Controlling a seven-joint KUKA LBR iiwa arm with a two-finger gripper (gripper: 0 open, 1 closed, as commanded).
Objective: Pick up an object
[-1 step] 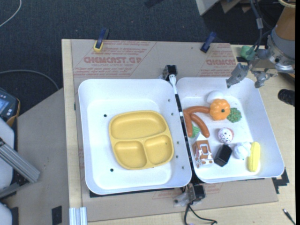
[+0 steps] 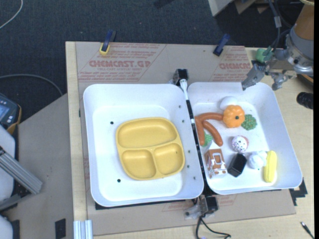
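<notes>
On your left, the left bin [image 2: 94, 148] holds a yellow divided plate [image 2: 148, 147], sitting about dead centre. Moving right, the right bin [image 2: 284, 133] has all the pickable stuff: two orange sausages [image 2: 209, 126] toward 9 o'clock, a toy pumpkin [image 2: 234, 116] near the middle with a white ball [image 2: 229, 102] just above it and a green piece [image 2: 249, 122] touching its right side. Lower down there's a spotted egg [image 2: 239, 143], a small orange-white box [image 2: 216, 163], a black block [image 2: 237, 165] and a yellow corn [image 2: 270, 166] at 5 o'clock. Your gripper [image 2: 263, 81] hovers at the bin's 1 o'clock rim, fingers [image 2: 249, 81] spread apart with nothing between them. The pumpkin lies well apart from them, toward 7 o'clock.
</notes>
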